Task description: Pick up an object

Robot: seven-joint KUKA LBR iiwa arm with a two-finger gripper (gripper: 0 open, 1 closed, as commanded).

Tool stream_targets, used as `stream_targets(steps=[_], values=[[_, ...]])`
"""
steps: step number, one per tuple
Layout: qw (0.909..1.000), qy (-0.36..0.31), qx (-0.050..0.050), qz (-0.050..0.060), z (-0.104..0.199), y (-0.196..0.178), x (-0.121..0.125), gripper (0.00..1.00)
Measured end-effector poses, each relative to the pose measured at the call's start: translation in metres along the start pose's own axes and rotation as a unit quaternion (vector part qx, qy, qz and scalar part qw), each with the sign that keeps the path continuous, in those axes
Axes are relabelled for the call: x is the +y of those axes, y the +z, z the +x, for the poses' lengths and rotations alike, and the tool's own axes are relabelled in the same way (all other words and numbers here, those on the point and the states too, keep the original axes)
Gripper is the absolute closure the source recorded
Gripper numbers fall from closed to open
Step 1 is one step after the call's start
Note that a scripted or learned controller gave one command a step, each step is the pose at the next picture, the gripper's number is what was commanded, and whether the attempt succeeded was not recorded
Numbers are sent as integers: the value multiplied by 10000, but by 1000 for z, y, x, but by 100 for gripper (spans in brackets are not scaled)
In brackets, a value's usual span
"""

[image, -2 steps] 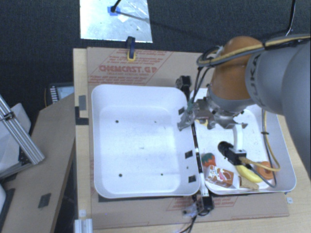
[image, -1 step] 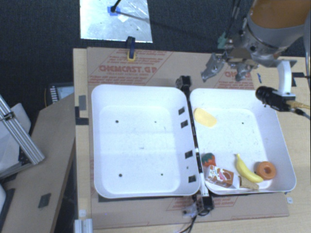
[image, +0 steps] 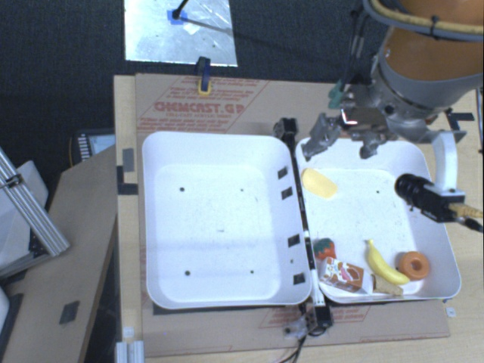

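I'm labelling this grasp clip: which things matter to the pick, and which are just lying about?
For the job: pincer, pale yellow block, banana, orange ring, red-and-green piece, printed packet, right bin.
Lying about: left bin, foil sheet, yellow clamp.

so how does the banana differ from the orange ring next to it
The banana is long, curved and yellow; the orange ring is round with a hole in its middle. The banana stretches further across the floor, while the ring is compact. Both lie flat, side by side, in the right bin, at its near corner.
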State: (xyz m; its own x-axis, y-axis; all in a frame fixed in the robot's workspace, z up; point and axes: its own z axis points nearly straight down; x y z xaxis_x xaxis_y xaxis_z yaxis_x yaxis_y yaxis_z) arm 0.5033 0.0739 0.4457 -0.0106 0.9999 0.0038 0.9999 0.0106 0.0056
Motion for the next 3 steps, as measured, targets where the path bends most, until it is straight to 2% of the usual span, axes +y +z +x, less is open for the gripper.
stream_targets(steps=[1, 2, 3], values=[[10000, 6, -24, 67, 53, 136, 67, 0], [10000, 15, -20, 14, 62, 178, 120, 0], [10000, 17, -28, 49, 65, 275, 164, 0]])
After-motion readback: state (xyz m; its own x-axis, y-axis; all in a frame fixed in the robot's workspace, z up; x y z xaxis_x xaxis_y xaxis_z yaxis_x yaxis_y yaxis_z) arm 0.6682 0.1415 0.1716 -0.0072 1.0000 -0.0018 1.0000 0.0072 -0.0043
